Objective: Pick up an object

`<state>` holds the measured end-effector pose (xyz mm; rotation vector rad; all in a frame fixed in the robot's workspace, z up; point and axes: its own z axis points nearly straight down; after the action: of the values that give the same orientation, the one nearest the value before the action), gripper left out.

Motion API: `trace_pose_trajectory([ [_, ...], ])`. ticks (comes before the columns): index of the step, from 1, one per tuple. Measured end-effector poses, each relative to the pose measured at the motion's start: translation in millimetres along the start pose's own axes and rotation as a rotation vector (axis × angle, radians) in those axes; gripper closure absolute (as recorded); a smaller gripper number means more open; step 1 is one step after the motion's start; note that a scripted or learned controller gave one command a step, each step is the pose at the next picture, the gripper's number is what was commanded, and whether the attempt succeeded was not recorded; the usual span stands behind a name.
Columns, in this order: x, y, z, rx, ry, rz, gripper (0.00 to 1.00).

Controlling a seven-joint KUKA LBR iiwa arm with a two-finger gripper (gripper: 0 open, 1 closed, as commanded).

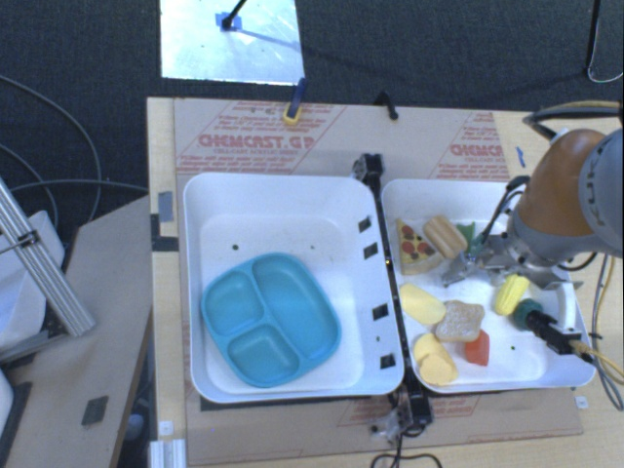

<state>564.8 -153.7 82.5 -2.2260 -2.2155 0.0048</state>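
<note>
1. Bench: light wood top bearing a brown board with red lettering; two shallow white bins sit side by side on the board.
2. Floor: dark carpet surrounds the bench; a shiny square plate lies on it beyond the bench's far edge, and cables run at the left and upper right.
3. Left bin: holds a blue divided tray, set toward the near left.
4. Right bin: holds toy foods, namely a pizza slice and a hot dog bun at the far side, a pale yellow piece, a bread slice, a red piece, yellow rounds at the near edge, and a corn cob toward the right.
5. Gripper: low inside the right bin, just beside the hot dog bun and pizza slice. Jaw state cannot be determined; nothing is visibly held.
6. Left margin: a metal frame rail stands beside the bench.
</note>
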Motion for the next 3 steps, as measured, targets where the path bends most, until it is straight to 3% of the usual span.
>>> trace_pose_trajectory([
  [1,30.4,-70.3,-1.3,0.002,0.004,-0.004,0.00],
  [2,29.7,-62.2,-16.1,-0.017,0.001,-0.007,1.00],
  [3,120.4,-15.5,-107.5,-0.015,0.003,-0.019,1.00],
])
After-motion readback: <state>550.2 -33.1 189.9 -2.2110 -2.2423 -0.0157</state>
